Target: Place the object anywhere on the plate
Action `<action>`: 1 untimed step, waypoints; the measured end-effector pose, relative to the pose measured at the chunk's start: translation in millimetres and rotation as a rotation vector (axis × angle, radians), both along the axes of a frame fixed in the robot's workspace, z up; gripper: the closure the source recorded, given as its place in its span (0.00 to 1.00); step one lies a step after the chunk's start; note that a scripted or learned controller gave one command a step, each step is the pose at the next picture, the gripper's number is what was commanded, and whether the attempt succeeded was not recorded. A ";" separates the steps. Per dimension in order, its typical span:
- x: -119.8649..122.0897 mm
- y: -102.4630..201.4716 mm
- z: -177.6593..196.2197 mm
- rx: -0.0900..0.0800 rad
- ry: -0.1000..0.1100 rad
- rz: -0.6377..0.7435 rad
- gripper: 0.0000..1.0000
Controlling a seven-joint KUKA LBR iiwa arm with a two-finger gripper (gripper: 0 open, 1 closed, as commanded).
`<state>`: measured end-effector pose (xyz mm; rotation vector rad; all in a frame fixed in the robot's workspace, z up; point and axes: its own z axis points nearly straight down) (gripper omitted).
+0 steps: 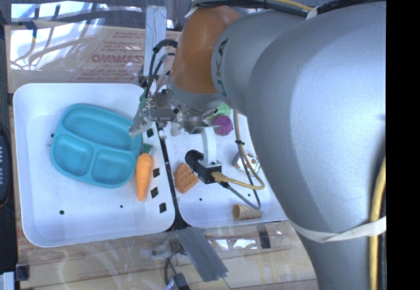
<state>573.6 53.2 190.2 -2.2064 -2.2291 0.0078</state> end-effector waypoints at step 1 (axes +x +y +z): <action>0.0 1.3 9.1 0.000 0.002 0.007 1.00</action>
